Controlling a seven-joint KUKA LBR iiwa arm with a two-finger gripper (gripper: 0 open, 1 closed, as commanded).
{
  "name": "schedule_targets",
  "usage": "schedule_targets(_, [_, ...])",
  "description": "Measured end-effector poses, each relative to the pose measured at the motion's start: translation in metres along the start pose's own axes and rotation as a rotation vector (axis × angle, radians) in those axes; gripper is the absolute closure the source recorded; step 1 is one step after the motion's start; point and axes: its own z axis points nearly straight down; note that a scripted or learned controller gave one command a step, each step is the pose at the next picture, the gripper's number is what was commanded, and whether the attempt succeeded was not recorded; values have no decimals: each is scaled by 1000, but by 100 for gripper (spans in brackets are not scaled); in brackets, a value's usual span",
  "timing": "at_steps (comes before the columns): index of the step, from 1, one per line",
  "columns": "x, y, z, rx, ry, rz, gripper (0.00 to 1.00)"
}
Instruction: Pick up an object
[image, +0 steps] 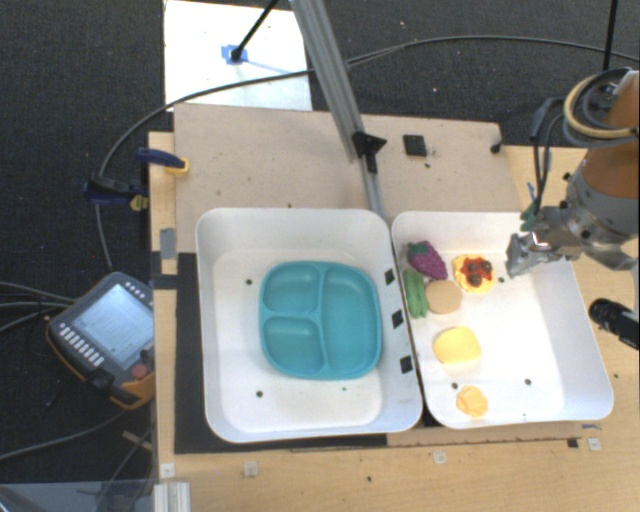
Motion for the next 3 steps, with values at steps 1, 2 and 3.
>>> schedule_targets(1, [57, -1, -1, 3, 2, -5, 100])
schedule_targets(2, [113, 0, 20, 5, 3, -5, 100])
schedule_targets(3, [171, -5, 35, 6, 3, -5, 100])
